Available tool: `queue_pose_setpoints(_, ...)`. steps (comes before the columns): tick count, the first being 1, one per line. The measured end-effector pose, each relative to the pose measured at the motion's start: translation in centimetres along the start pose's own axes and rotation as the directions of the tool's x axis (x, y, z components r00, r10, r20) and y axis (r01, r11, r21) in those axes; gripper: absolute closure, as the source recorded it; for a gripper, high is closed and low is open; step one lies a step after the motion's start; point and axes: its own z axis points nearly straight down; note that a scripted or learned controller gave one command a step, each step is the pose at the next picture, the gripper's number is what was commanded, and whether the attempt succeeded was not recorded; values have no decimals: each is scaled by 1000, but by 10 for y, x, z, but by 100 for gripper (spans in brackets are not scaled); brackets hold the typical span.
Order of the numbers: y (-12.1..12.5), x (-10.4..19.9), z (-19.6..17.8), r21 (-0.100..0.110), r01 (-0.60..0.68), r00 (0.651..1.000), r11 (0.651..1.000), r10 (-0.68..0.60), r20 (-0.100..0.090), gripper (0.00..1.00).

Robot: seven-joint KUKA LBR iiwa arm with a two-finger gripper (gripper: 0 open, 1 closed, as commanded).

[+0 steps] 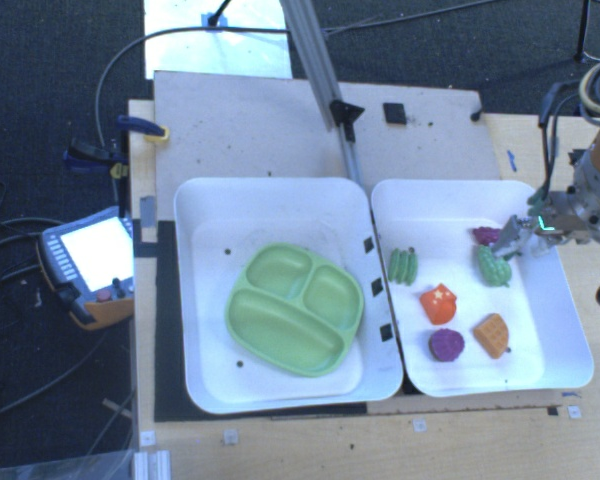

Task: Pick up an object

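1. The desk (230,128) is seen from above, and two shallow white bins are carried on it side by side.
2. In the left bin (205,218) a green divided plate (295,308) is laid flat, slightly turned.
3. In the right bin (550,358) six small toy foods are spread: a green pea pod (403,265) near the left wall, a red-orange piece (438,304) in the middle, a purple round piece (446,345) and an orange waffle-like piece (491,335) toward the front, a dark magenta piece (486,235) at the back, and a green leafy piece (494,267) just beside it.
4. The grey arm (590,198) is reached in from the right, and the tool (515,240) is held low, near the green leafy piece and the magenta piece.
5. Whether the tool is spread or pressed together cannot be told, because its tips are blurred. No object is seen to be pinched.
6. The green leafy piece is judged to be the likely target, and the grasp is judged as not yet made.
7. A risk is judged from the crowding: the magenta piece could be pushed or caught together with the green one. The soft irregular shape could also slip out, or be shoved toward the right wall if the descent is off centre.
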Motion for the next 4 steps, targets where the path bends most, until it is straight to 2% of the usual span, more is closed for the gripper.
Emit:
queue_pose_setpoints(1, 1, 0, -1, -3, 0, 1000, 1000, 0, 0, 0)
queue_pose_setpoints(4, 11, 15, 162, 2, -3, 1000, 1000, 3, -1, 0)
